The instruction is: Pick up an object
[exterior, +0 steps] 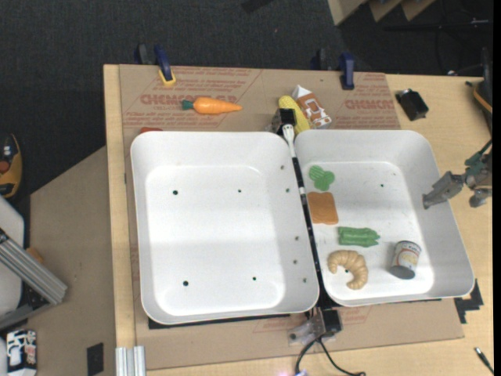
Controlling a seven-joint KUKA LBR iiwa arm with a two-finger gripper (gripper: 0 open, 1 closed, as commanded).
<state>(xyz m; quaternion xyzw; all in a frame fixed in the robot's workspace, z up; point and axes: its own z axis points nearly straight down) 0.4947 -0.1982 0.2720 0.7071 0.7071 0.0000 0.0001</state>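
Note:
My gripper (456, 197) hangs over the right rim of the right bin (407, 147), open, with nothing between its fingers. In that bin lie a green leafy piece (321, 178), a brown toast slice (322, 208), a green vegetable (358, 236), a tan croissant (349, 267) and a small tin can (405, 258). The can is the nearest to the gripper, below and left of it.
The left bin (149, 210) sits beside the right one. Behind the bins on the board lie an orange carrot (213, 106), a yellow item (290, 110), a small carton (313, 110) and a black block (412, 104). Two blue clamps (347, 70) hold the back edge.

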